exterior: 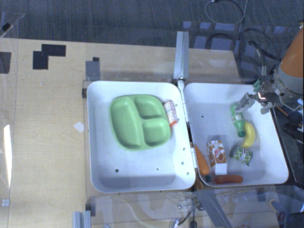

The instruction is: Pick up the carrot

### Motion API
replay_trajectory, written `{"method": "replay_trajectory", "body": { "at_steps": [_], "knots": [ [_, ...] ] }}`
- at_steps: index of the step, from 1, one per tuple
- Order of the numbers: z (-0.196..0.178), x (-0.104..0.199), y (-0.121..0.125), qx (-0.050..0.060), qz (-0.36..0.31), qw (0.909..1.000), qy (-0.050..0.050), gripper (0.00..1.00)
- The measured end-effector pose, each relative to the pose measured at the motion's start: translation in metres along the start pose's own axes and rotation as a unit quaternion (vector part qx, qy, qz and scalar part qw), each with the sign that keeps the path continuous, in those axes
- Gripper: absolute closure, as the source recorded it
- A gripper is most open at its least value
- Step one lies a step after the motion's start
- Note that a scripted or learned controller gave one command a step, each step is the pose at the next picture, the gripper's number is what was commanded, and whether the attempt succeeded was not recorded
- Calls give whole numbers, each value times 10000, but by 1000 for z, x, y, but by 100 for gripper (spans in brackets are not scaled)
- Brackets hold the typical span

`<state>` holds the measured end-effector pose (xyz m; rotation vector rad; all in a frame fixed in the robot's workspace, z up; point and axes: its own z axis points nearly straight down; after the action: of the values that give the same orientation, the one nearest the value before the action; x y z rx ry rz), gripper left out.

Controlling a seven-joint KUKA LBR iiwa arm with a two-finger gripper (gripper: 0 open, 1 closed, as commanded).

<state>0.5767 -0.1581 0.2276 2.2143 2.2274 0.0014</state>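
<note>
While the hand [254, 102] hovers spread and unladen, approach the tapered orange carrot [202, 162] along the bin wall.

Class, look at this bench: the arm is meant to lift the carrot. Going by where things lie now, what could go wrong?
1. The carrot lies against the right bin's left wall, beside the juice carton. The claw may hit the wall or carton instead of closing on it.
2. The red sausage lies close by and looks similar; it could be picked by mistake.
3. The claw sits at the far side, above the green bottle and banana; crossing low might knock them.
</note>
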Motion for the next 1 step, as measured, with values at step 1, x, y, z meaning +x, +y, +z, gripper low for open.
{"method": "replay_trajectory", "body": {
  "at_steps": [1],
  "knots": [
    [47, 12, -53, -8, -1117, 9937, -3, 0]
  ]
}}
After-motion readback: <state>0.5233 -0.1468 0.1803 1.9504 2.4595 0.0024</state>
